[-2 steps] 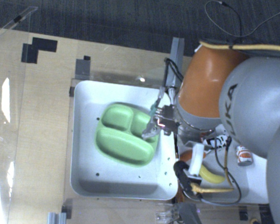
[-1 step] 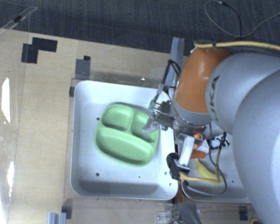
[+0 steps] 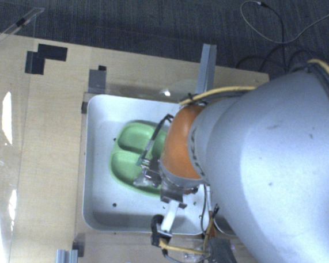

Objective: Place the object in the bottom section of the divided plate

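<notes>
Green divided plate (image 3: 129,153) in white bin (image 3: 94,167); hand (image 3: 147,177) above it, finger spread unclear.

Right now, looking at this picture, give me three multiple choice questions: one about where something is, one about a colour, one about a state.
1. Where is the divided plate?
A. Inside the white bin
B. On the bare bench
C. On the carpet

2. What colour is the plate?
A. Red
B. Green
C. Blue

3. How does the arm stand relative to the plate?
A. Far off beside the bin
B. Over it, covering its right part
C. Folded away above the carpet

Answers: 1 A, the bin's white walls surround the plate. 2 B, its visible sections are light green. 3 B, the orange band hides the plate's right side.
</notes>
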`<control>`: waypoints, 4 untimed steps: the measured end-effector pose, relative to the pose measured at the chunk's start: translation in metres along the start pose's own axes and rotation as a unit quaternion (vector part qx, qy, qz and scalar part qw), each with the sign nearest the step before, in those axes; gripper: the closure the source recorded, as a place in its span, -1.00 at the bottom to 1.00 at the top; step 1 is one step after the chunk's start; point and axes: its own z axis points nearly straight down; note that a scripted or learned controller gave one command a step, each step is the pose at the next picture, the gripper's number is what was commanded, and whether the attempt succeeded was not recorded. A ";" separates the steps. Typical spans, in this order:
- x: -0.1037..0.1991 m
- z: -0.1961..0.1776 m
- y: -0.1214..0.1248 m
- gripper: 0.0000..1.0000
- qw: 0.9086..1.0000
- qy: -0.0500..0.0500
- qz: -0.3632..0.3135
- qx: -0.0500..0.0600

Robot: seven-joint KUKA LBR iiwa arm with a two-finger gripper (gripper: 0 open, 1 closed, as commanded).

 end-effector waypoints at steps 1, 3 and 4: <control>-0.016 -0.120 0.037 -1.00 0.998 -0.002 -0.068 0.002; 0.063 0.002 -0.016 -1.00 0.999 0.002 -0.044 -0.003; 0.077 0.002 -0.018 -1.00 1.000 0.002 0.022 -0.004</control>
